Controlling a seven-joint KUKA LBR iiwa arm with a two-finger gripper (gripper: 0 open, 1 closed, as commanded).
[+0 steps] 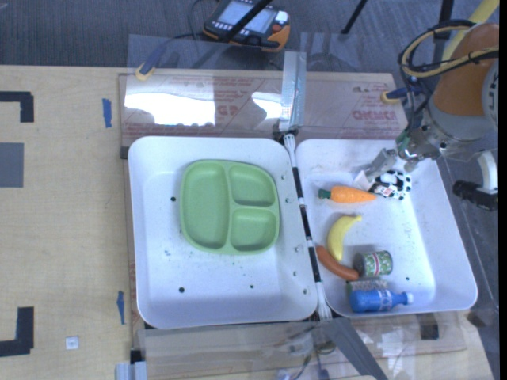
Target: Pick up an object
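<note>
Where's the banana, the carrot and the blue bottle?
banana (341, 235), camera view, middle of its yellow body.
carrot (352, 195), camera view, middle of its orange part.
blue bottle (373, 300), camera view, its blue body.

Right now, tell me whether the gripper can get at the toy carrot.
Probably yes. The gripper hovers over the right bin, just above the toy carrot, which lies flat with open floor around it. Only the black-and-white toy sits close to its tip.

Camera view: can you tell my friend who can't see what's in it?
A robot arm's gripper hangs over the right bin beside a black-and-white toy; that bin also holds a carrot, banana, sausage, can and blue bottle. The left bin holds a green plate.
</note>
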